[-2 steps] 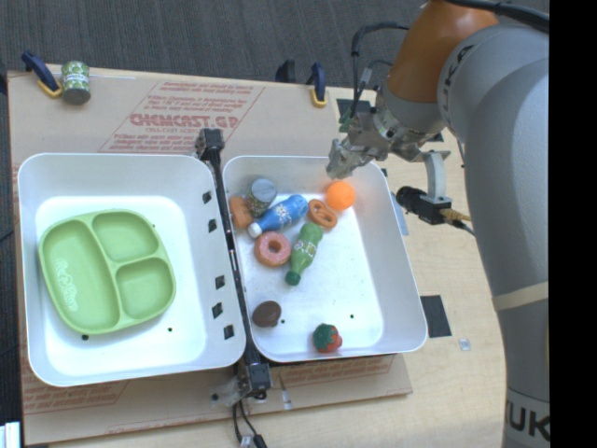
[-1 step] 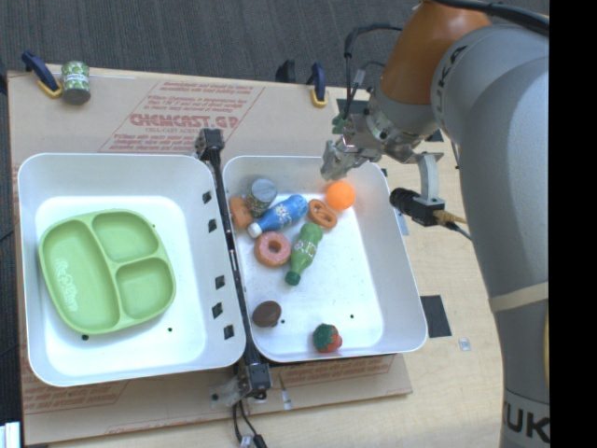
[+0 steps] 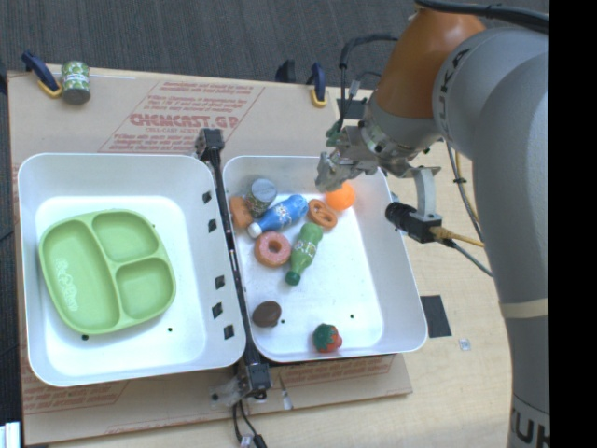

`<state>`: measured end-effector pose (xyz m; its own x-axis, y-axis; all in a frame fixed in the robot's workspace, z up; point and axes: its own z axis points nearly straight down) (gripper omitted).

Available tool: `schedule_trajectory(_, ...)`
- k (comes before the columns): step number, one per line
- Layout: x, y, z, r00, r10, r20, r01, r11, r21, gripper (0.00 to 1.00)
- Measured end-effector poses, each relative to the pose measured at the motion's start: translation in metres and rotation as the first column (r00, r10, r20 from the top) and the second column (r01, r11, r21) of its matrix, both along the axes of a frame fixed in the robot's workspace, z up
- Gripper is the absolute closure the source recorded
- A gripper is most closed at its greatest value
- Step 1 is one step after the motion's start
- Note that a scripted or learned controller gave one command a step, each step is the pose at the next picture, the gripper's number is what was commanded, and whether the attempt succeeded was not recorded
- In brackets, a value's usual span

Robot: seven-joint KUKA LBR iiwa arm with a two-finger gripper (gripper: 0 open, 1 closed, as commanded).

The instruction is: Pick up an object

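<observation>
My gripper [image 3: 330,175] hangs over the far right part of the right bin [image 3: 396,278]. A small orange object [image 3: 344,196] lies right below and beside it, and I cannot see whether it is gripped. Close by to the left lie an orange ring [image 3: 323,214], a blue bottle [image 3: 281,213], a green bottle [image 3: 304,250] and a pink donut [image 3: 273,248]. A grey can [image 3: 263,191] and an orange piece [image 3: 241,213] sit near the bin's far left corner.
A brown ball [image 3: 267,314] and a strawberry [image 3: 326,338] rest near the right bin's front wall. The left bin [image 3: 37,185] holds a green divided plate [image 3: 107,271]. A small jar [image 3: 76,81] stands at the bench's far left corner.
</observation>
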<state>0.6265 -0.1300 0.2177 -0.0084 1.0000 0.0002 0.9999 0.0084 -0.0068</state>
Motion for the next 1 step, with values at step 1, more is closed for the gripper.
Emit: schedule_trajectory(1, -0.0113, 0.0226, 0.0036, 1.0, -0.001, -0.001, 0.001, 1.0, 0.0, 1.0)
